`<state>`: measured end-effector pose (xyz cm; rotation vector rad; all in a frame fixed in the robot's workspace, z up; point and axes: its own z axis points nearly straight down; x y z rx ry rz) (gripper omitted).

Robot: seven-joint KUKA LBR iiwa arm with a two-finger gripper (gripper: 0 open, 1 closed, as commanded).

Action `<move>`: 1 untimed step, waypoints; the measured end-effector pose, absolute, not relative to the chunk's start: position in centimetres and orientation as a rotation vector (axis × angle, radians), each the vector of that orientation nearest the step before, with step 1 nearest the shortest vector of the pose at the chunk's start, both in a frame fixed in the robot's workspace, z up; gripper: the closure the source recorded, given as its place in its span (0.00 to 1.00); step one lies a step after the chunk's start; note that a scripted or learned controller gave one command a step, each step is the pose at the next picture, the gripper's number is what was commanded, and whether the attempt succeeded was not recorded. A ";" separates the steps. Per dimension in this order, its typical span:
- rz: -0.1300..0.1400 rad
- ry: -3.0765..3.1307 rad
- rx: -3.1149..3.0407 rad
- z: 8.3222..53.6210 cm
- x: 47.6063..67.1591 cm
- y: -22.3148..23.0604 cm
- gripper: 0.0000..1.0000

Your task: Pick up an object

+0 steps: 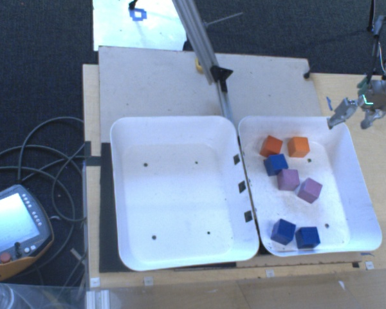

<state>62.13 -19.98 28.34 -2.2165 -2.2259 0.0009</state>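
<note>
Several small cubes lie in the right bin [355, 172]. Two orange cubes [271, 146] [298, 147] sit side by side at the back. A blue cube [275, 164] touches the left orange one from the front. Below it lie two purple cubes [287, 179] [309, 190], and two more blue cubes [283, 231] [307, 237] rest near the front wall. My gripper [355, 115] hangs above the bin's back right corner, outside the rim, well away from the cubes. It is open, its two fingers spread apart with nothing between them.
The left bin [125, 172] stands beside the right one, joined by black clips [242, 187]. A slanted metal pole [196, 31] crosses the back board. A teach pendant [13, 227] and cables lie on the floor to the left.
</note>
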 end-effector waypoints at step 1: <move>-0.001 -2.230 -2.217 28.6 62.2 -19.9 0.00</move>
